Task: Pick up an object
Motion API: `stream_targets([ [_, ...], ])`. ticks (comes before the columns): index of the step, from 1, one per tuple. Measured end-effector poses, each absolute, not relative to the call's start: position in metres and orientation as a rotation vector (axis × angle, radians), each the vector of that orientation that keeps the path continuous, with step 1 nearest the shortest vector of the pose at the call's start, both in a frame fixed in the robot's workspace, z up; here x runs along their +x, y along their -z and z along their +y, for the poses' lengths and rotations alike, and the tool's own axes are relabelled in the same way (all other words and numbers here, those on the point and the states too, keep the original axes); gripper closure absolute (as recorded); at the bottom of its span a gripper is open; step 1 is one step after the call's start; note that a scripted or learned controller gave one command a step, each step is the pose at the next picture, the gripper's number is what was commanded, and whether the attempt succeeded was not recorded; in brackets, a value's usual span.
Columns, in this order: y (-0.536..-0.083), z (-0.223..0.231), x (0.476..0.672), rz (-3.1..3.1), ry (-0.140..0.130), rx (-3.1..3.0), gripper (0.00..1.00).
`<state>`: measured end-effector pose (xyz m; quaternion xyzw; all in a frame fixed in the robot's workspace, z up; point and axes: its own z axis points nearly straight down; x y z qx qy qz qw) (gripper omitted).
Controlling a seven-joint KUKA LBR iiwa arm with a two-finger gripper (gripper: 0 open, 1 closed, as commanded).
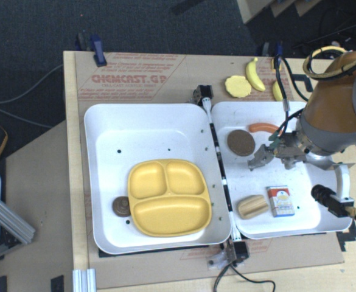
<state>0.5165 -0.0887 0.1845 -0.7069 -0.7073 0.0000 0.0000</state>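
Observation:
My gripper hangs over the middle of the right bin, reaching in from the right on the grey and orange arm. A brown round disc lies just to its upper left, close beside it. An orange sausage lies behind the disc, near the bin's back wall. Toward the front of the bin rest a tan bread roll and a small red and white box. I see nothing held in the gripper.
The left bin holds a yellow divided plate with a small brown disc at its left edge. On the bench behind the right bin lie a banana and a yellow lumpy piece. Black cables run past the arm.

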Motion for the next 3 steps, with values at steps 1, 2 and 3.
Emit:
stream_targets([
  [1, -0.081, -0.148, 0.492, -2.209, -0.009, -2.226, 0.0],
  [2, -0.096, -0.145, 0.496, -2.222, 0.001, -2.223, 1.0],
  [3, -0.191, -0.057, 0.544, -2.24, 0.017, -2.214, 1.0],
])
